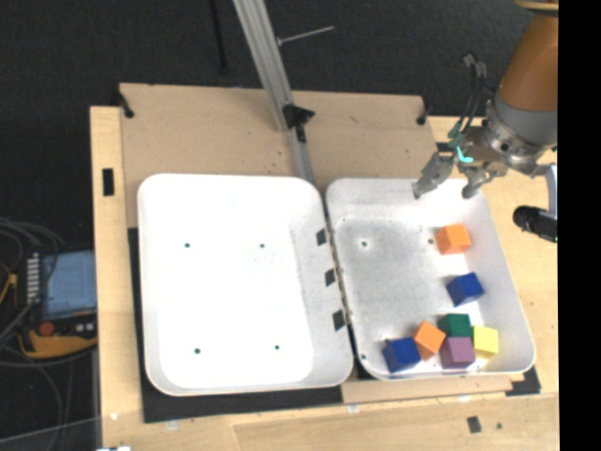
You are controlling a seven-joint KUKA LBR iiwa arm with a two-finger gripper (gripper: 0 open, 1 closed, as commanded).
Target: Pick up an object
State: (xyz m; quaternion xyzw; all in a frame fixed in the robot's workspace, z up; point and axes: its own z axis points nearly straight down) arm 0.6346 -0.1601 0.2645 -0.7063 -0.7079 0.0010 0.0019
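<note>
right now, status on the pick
End effector open, nothing between fingers, over right bin's far edge. Nearest: orange cube, untouched. Nothing in the way.

The green cube (458, 324) seems partly hidden behind neighbours.

This looks like a robot lab. A wooden desk (108, 252) holds two white bins (230, 280), with a metal pole (268, 59) standing behind them. Loose cables (28, 252) and a control box (61, 303) lie beside it.
</note>
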